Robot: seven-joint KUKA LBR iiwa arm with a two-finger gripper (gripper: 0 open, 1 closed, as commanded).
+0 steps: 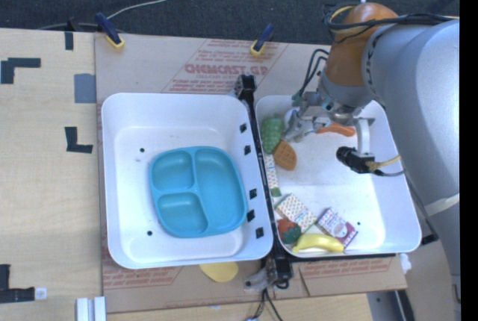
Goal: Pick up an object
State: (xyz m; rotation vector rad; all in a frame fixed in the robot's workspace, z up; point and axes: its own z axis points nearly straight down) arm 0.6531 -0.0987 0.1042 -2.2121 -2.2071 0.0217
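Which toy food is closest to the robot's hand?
The green leafy toy in the right bin. It lies right beside the gripper, at the bin's far left. The orange toy sits just below it, and the banana is far off at the near edge.

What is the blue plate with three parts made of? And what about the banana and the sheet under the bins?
The blue plate looks like smooth moulded plastic: one even colour, soft rounded dividers. The banana is probably a plastic toy, since it is evenly bright yellow. The sheet under the bins looks like brown cardboard, flat and matte, with red printed lettering.
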